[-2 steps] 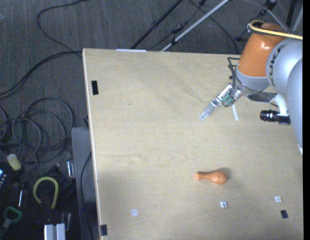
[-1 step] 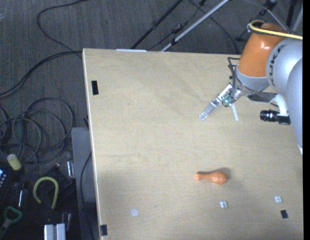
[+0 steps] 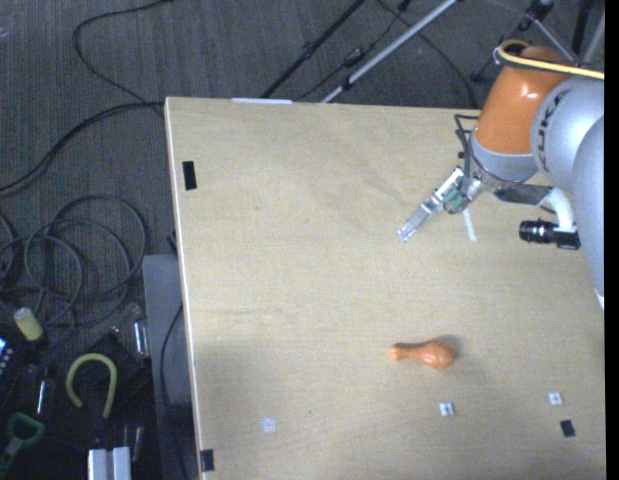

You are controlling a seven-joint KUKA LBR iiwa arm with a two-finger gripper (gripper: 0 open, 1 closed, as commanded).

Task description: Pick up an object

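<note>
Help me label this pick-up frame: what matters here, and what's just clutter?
Part of the job:
orange pear-shaped object lying on the board
gripper, apart from it

Lying about:
black cables on the floor
green hook
metal stand legs

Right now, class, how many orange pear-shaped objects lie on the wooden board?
1. The orange pear-shaped object lies on the wooden board toward its near right part, below the gripper. Others could be hidden under the arm.

A small orange pear-shaped object [image 3: 425, 354] lies on its side on the pale wooden bench top [image 3: 289, 268], well apart from the two-finger gripper [image 3: 436, 211] of the grey, orange-banded arm [image 3: 549, 118] above it, nothing visibly between its fingers.
</note>
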